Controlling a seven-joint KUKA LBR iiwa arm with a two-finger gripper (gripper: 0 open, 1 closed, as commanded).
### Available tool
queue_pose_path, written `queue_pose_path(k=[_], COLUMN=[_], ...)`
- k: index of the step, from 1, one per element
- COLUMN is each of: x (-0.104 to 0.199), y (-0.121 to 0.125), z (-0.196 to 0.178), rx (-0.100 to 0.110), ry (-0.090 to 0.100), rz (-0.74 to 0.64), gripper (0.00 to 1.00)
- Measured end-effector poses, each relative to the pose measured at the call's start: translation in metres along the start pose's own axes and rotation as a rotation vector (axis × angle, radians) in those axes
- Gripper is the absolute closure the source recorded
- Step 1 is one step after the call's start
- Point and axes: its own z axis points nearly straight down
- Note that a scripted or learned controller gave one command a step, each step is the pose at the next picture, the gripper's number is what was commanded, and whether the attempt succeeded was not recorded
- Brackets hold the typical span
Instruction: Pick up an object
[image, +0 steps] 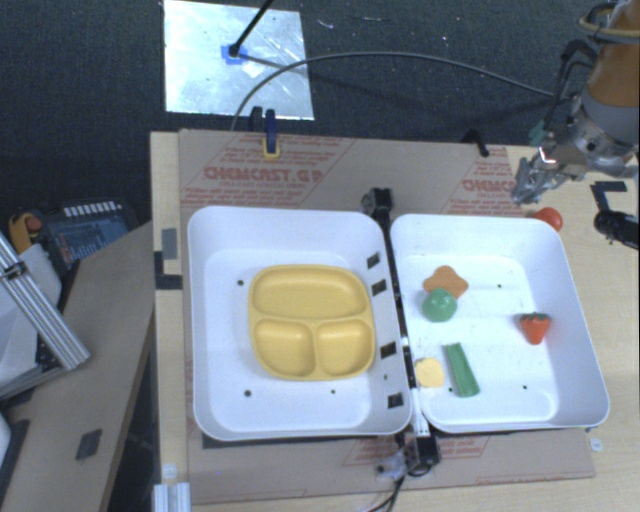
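Gripper (528, 185) is hovering past the right bin's (580, 330) far edge, just beside a red ball (547, 217) sitting at that rim. Can't tell if fingers are open or shut. Strawberry (535, 327), green ball (438, 305) & green stick (461, 369) are lying in right bin; yellow tray (310, 322) in left bin (215, 300).

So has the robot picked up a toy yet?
Not yet. Done: nothing looks picked up. The green ball, green stick, strawberry and yellow disc all lie in the right bin. In hand: the tool hovers past that bin's far corner, near a red ball. Left: reaching a toy, gripping and lifting it.
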Motion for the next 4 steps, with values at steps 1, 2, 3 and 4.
queue_pose_path(k=[1, 2, 3, 4], x=[0.057, 0.103, 0.149, 0.196], y=[-0.025, -0.049, -0.067, -0.080], z=[0.008, 0.009, 0.013, 0.021], rx=[0.007, 0.007, 0.007, 0.007], ry=[0.003, 0.003, 0.003, 0.003], rz=[-0.003, -0.003, -0.003, -0.003], gripper=[1.00, 1.00, 1.00, 1.00])
